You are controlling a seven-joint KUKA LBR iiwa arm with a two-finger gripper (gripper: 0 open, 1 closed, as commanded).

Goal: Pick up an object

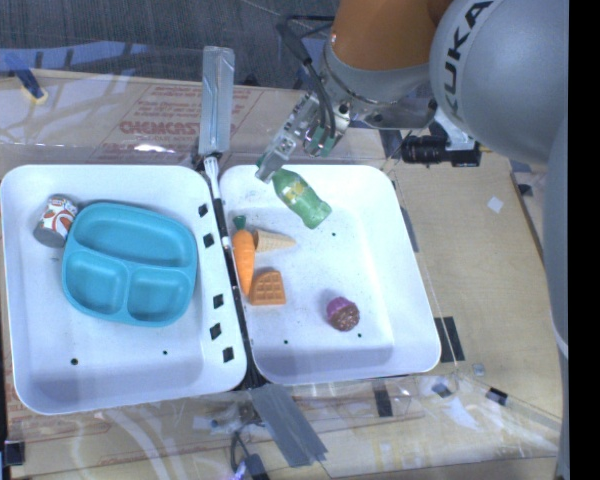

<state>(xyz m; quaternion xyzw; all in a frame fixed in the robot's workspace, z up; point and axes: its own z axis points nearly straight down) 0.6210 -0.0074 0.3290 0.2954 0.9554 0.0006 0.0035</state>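
Hovering: gripper (277,160) hangs over the far edge of the right bin (405,268), arm coming in from the right and angled down toward the bin's far-left corner.
Arm: grey KUKA link with the orange band (390,13) above the wrist, filling the upper right.
Fingers: cannot tell whether apart or together; tips blur into each other at this angle.
Bottle: small green bottle (303,197) lies tilted in the far part of the right bin, its cap end just beside the gripper tips. Contact unclear; nothing visibly between the fingers.
Carrot: orange toy carrot (243,256) lies along the right bin's left wall, green top pointing to the far side.
Cone: pale ice-cream cone (274,239) lies just beside the carrot, tip pointing right.
Waffle: orange waffle piece (267,288) sits near the carrot's lower end, touching or almost touching it.
Purple item: small round dark-purple toy (343,313) sits toward the near-right part of the right bin, well apart from the others.
Left bin: white bin (40,368) holds a blue divided tray (130,264), three compartments, in its far half.
Ball: small white and orange round toy (53,219) sits at the tray's far-left corner, touching it, near the left bin's far-left corner.
Divider: the two bins meet along a seam with black clips (216,303).
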